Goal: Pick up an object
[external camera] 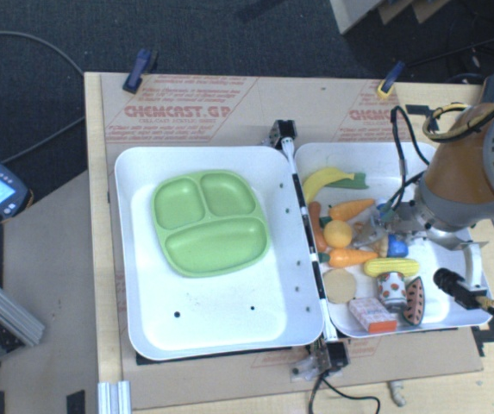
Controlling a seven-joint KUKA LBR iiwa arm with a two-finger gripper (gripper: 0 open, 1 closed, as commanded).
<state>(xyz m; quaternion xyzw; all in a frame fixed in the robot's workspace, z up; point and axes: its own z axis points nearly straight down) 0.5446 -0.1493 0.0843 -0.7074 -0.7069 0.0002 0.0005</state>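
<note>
The right bin (453, 317), at the right of the frame, holds a crowded cluster of toy food. The largest piece is a yellow banana (328, 179) with a green tip at the bin's upper left. Below it lie an orange carrot (353, 208), a round yellow fruit (338, 233), a second orange carrot (351, 257) and a yellow corn cob (392, 267). A tan round cookie-like disc (340, 285) lies against the bin's left wall. Near the lower edge are a pink boxed item (372, 314), a small red-and-white can (392, 290) and a watermelon slice (415, 302). A small blue block (397, 247) sits just above the corn cob.

The surface (109, 231) is a tan board printed with red lettering, held by blue clamps at its upper edge. It stands over a dark carpeted floor (143, 15).

The left bin (221, 326) contains a green sectioned plate (210, 222) in its upper half.

The grey arm (466, 175), with its orange band, enters from the right. The hand (384, 222) is low over the centre of the cluster, near the blue block. Whether it is wide or narrow, or gripping anything, cannot be determined here.
</note>
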